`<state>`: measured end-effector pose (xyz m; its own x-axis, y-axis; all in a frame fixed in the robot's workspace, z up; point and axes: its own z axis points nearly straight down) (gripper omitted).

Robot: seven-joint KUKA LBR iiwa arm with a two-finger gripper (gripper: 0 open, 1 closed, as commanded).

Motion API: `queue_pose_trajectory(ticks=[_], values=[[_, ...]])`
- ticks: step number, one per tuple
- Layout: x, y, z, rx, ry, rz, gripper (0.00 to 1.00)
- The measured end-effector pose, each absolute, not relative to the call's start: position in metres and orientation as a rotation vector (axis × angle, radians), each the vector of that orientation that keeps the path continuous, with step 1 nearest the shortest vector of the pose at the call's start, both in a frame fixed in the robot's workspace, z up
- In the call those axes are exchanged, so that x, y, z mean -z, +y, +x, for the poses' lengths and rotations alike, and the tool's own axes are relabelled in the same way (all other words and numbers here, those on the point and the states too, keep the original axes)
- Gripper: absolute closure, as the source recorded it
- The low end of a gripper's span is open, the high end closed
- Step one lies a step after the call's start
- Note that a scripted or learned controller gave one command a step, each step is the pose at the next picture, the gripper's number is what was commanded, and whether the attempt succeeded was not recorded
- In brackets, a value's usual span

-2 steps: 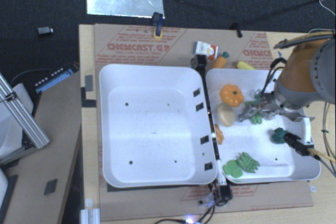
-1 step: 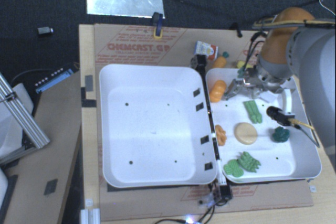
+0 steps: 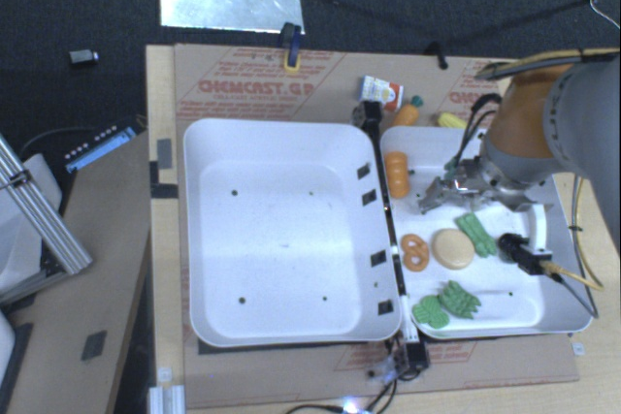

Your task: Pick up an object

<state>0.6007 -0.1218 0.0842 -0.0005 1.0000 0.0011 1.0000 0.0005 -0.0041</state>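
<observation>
Approach step: the grey two-finger gripper [image 3: 439,196] hangs low in the right-hand shallow white bin [image 3: 558,310], jaws spread and holding nothing. The nearest object, a tan round bun [image 3: 452,248], lies just beside it; next comes descent and closure.

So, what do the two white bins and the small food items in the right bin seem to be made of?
The left bin and the right bin look like moulded plastic, smooth with a soft sheen and rounded rims. The pretzel, the round bun and the green pieces look like toy food, probably plastic or rubber, given their plain, even colours; the view leaves it open.
</observation>
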Motion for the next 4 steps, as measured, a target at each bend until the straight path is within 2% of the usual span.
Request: queue_pose_trajectory(ticks=[1,2,3,4], values=[[-0.086,-0.08,0.621,0.003,-2.231,-2.215,0.0],[-0.097,-0.082,0.621,0.005,-2.229,-2.218,1.0],[-0.276,-0.059,0.646,0.021,-2.241,-2.223,1.0],[-0.284,0.052,0.644,0.009,-2.238,-2.205,1.0]])
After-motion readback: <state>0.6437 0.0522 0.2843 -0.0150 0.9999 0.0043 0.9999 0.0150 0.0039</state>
